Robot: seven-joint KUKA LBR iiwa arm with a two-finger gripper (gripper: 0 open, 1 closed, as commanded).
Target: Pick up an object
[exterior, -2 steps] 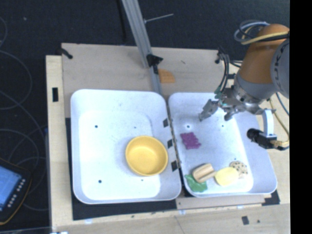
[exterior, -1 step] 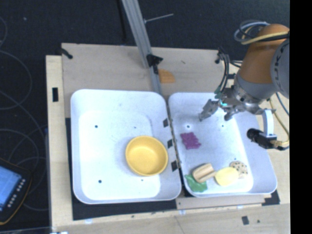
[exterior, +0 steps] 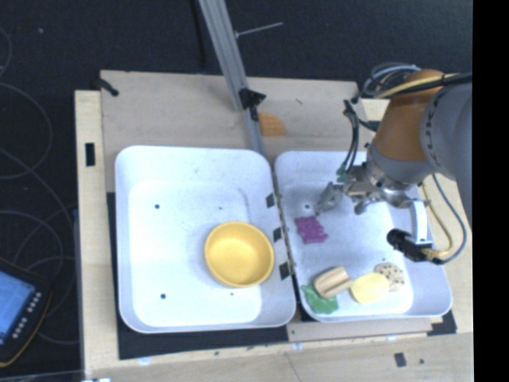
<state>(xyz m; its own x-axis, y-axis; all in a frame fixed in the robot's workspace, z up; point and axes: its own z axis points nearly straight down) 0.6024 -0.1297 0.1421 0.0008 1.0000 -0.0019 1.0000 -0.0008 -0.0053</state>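
Over the right-hand bin [exterior: 413, 307], the arm's gripper [exterior: 342, 199] hovers with fingers spread and nothing between them, just above a purple block [exterior: 311, 229], while a tan cylinder [exterior: 331, 280], yellow piece [exterior: 369, 288] and green scrap [exterior: 320, 300] lie near the front wall.

A robotics laboratory workcell, seen from above. A pale wooden bench [exterior: 199, 106] on a dark floor carries two shallow white bins [exterior: 143, 213] set side by side, with an aluminium extrusion mast [exterior: 227, 50] rising from its rear edge and a grey industrial arm with an orange band [exterior: 413, 134] reaching in from the right. Loose cables [exterior: 32, 173] trail across the floor at left, where a handheld control pendant with a lit blue screen [exterior: 17, 313] lies.
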